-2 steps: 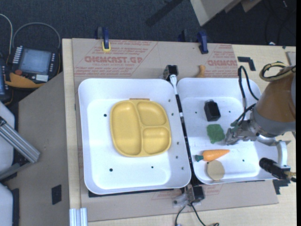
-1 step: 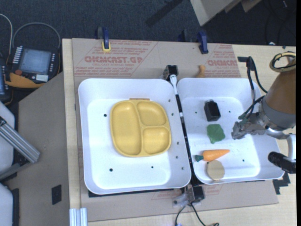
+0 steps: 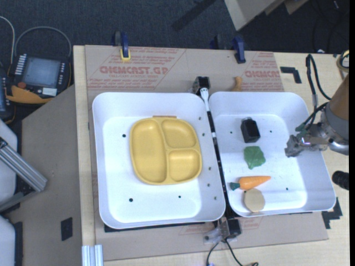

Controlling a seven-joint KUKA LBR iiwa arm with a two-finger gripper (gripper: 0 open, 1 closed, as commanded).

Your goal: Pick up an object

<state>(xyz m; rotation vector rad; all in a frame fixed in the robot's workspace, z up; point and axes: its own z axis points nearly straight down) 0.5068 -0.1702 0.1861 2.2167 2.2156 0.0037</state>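
Nothing is picked up yet. The pincer (image 3: pixel 293 148) hangs over the right bin's (image 3: pixel 288 107) edge, apart from the carrot (image 3: pixel 255 181) and green piece (image 3: pixel 254 157). Whether it is spread or pressed together, I cannot tell.

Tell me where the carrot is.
The carrot lies in the right bin, toward its front, between the green piece behind it and the tan disc in front.

Open floor spans the right bin (image 3: pixel 277 107) between its right wall and the black block (image 3: pixel 250 129), green lump (image 3: pixel 255 157), carrot (image 3: pixel 254 182) and tan disc (image 3: pixel 254 200).
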